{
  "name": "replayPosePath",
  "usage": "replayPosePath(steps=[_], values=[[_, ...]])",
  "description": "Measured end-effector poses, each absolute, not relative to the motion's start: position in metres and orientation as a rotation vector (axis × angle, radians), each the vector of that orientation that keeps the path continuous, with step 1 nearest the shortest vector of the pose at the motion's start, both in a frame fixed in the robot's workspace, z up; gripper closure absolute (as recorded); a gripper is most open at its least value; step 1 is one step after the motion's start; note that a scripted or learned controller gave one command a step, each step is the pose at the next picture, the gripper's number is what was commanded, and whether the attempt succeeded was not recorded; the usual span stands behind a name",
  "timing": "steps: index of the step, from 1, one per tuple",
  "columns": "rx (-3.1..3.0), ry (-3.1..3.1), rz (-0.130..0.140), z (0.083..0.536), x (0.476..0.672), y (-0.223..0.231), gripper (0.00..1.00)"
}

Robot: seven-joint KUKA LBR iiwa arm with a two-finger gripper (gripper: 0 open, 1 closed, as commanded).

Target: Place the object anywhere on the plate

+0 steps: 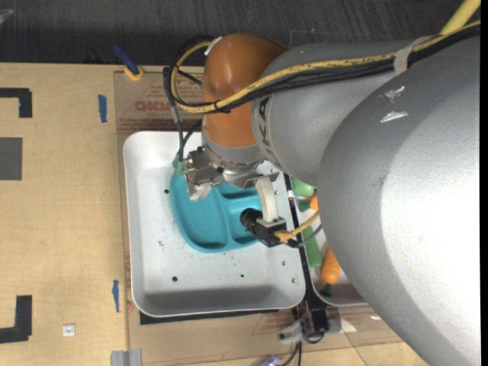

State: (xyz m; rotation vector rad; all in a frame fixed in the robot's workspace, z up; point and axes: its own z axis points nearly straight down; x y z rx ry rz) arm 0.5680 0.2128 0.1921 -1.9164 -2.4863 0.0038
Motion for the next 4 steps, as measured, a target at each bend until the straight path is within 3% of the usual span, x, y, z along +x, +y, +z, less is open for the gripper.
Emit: replayPosePath(steps=[1, 2, 3, 4], values=[[-1.921, -2.486, 0.002, 0.194, 0.569, 0.211, 0.00], [-1.919, -2.491, -0.003, 0.204, 0.570, 0.213, 1.00], [-1.918, -2.491, 0.000, 0.203, 0.570, 0.213, 0.00], [-1.916, -2.497, -0.005, 0.214, 0.571, 0.214, 1.00]])
